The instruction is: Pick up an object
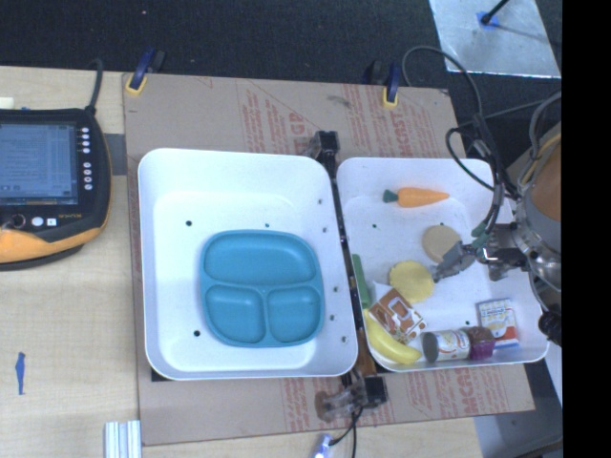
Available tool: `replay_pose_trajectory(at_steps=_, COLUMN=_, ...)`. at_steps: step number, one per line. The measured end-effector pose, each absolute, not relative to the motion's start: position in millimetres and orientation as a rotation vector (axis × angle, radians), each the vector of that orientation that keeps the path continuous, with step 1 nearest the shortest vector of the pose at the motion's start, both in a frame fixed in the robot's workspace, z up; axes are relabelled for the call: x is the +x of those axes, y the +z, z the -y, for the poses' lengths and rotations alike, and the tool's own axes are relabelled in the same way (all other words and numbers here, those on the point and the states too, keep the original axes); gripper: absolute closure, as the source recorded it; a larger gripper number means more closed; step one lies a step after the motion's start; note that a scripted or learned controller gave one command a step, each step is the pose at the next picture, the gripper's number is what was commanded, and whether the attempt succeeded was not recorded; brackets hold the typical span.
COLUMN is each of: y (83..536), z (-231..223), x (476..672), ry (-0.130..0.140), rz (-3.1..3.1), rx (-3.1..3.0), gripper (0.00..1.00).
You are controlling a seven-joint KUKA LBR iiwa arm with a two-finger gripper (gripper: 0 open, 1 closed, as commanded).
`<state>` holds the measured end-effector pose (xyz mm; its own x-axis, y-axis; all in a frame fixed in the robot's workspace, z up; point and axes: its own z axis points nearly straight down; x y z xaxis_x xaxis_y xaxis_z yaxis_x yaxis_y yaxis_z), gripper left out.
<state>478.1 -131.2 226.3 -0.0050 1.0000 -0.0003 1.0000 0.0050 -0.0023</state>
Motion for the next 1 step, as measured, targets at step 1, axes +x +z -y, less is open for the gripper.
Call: replay_pose_trajectory(at_steps=1, y=91.0, z=130.4, x=518.0, ry=0.006, rz=2.227, rx=-2.212, gripper=0.00)
